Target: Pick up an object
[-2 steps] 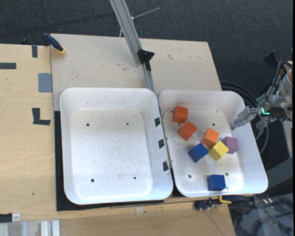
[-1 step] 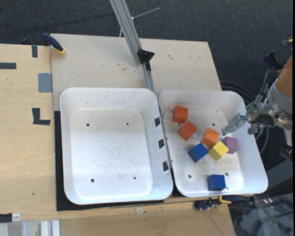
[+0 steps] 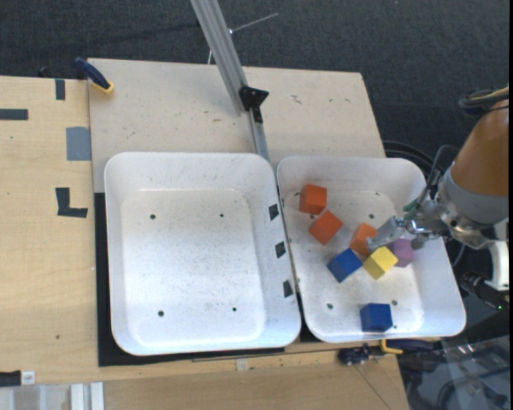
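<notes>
Grey arm [image 3: 474, 173] over right bin [image 3: 434, 314] | my gripper [image 3: 392, 236] above yellow cube [image 3: 380, 263] | grip state: I cannot tell

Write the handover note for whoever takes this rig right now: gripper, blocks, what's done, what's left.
Gripper: low in the right bin, among the cluster of blocks; finger state unreadable.
Blocks, all in the right bin: two orange blocks toward its left, a third orange block, a yellow block and a purple block by the gripper, a blue block beside the yellow, another blue block near the front.
Done: arm is at the cluster.
Left: no block visibly lifted; grasp and raise one.
</notes>
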You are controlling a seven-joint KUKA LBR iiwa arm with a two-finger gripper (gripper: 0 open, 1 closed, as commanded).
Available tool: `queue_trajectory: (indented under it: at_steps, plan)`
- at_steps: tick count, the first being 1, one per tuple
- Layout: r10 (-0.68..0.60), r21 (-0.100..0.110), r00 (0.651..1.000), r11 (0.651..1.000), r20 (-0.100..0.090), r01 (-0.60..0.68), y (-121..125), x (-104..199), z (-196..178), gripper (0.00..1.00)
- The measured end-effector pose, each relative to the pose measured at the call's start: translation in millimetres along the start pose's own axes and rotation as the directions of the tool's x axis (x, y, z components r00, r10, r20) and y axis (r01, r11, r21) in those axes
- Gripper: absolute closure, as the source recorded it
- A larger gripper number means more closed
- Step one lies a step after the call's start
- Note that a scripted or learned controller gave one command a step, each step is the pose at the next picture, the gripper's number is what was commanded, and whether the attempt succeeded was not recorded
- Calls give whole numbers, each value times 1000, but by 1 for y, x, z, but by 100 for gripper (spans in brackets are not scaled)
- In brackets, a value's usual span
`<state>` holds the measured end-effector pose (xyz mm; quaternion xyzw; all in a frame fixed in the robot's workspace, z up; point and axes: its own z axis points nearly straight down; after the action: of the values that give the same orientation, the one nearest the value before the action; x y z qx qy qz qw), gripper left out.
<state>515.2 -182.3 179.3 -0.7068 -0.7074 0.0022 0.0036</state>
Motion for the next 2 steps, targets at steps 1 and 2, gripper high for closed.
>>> queue_trajectory:
  at_steps: [1,2]
  plan:
    - [0,-1,1000,1000,1,0,-3,-4,45,0]
    - [-1,-5,1000,1000,1,1,-2,-3,33,100]
